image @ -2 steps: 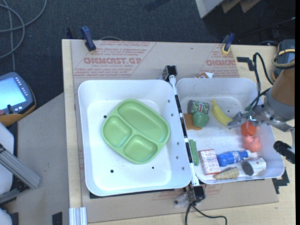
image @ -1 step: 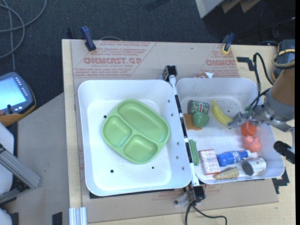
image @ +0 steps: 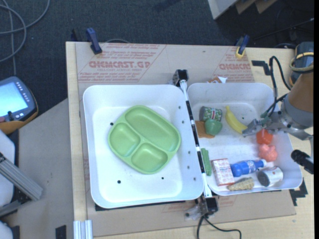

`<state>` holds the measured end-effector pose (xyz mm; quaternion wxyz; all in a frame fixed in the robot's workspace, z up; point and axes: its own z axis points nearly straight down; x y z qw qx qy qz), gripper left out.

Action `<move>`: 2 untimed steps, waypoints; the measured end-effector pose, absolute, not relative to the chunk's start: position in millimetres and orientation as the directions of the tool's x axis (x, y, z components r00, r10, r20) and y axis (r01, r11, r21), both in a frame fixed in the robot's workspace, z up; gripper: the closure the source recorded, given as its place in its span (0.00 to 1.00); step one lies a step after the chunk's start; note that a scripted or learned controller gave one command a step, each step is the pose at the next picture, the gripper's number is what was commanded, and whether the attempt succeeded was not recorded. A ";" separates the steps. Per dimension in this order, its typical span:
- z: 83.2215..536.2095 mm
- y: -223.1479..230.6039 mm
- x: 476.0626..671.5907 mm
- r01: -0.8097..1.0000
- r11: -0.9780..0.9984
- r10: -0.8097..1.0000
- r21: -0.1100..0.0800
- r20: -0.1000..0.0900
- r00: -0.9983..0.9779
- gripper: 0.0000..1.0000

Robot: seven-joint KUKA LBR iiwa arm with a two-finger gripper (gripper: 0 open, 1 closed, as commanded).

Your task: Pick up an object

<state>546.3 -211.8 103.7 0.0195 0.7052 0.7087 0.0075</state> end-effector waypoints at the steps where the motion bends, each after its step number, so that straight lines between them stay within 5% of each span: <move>1: 116.4 -212.3 548.1 0.999 0.006 1.000 0.044 -0.019 -0.005 1.00; 2: 144.1 -166.0 539.7 1.000 0.005 1.000 0.003 -0.001 -0.005 1.00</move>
